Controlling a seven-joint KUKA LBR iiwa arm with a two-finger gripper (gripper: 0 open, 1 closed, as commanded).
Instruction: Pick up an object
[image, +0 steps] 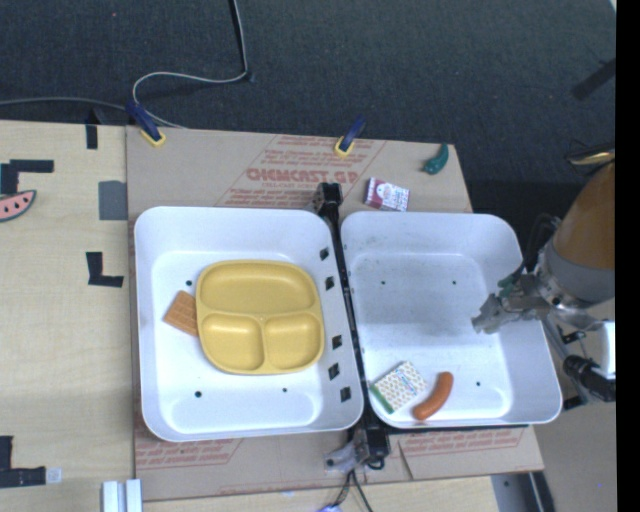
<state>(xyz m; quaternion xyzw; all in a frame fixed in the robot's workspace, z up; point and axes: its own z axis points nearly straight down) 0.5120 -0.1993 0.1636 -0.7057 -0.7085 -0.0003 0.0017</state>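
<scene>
From above, the gripper (487, 318) hangs over the right rim of the right bin (430, 235); whether it is released or clenched cannot be told. Below it and to its left, on the bin floor, lie an orange sausage (433, 396) and a small patterned packet (399, 386) just beside it. Far left, the left bin (160, 300) holds a yellow divided tray (262, 315) resting on a brown cracker (182, 313).

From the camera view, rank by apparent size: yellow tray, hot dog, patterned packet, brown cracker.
1. yellow tray
2. patterned packet
3. hot dog and brown cracker: too alike to rank, since the tray hides part of the cracker.
</scene>
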